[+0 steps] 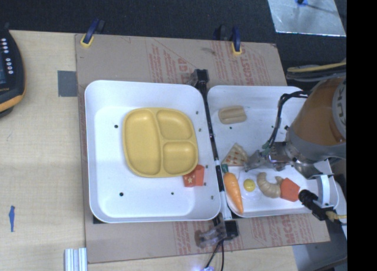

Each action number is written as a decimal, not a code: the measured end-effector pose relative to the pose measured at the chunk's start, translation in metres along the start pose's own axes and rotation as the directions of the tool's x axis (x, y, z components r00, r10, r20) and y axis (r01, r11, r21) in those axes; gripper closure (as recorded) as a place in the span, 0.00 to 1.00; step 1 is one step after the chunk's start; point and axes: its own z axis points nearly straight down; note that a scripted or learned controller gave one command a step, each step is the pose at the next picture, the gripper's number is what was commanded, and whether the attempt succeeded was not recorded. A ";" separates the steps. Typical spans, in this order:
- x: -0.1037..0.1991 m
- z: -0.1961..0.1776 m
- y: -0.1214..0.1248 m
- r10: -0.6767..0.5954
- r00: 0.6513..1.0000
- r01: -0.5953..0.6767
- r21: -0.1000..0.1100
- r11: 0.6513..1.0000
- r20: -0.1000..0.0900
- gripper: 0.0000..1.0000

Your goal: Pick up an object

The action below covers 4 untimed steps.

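From where I stand, the hand (261, 159) hovers low in the right bin (259, 96); whether it is released or clenched I cannot tell. The waffle wedge (235, 155) lies just at its nine o'clock, the yellow ball (249, 185) at six. The bin floor is crowded there, on a table of cardboard.

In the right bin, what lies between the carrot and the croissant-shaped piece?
In the camera view, a small round yellow piece lies between the carrot and the croissant-shaped piece, on the right bin's floor.
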 end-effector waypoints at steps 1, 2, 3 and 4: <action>-0.065 -0.151 -0.029 0.006 1.000 -0.006 -0.011 1.000 0.007 0.00; 0.025 -0.090 -0.030 -0.008 1.000 0.009 0.009 1.000 -0.006 0.00; 0.034 0.004 -0.029 0.002 1.000 -0.002 -0.003 1.000 0.007 0.00; 0.034 -0.011 -0.029 0.002 1.000 -0.002 0.000 1.000 0.002 1.00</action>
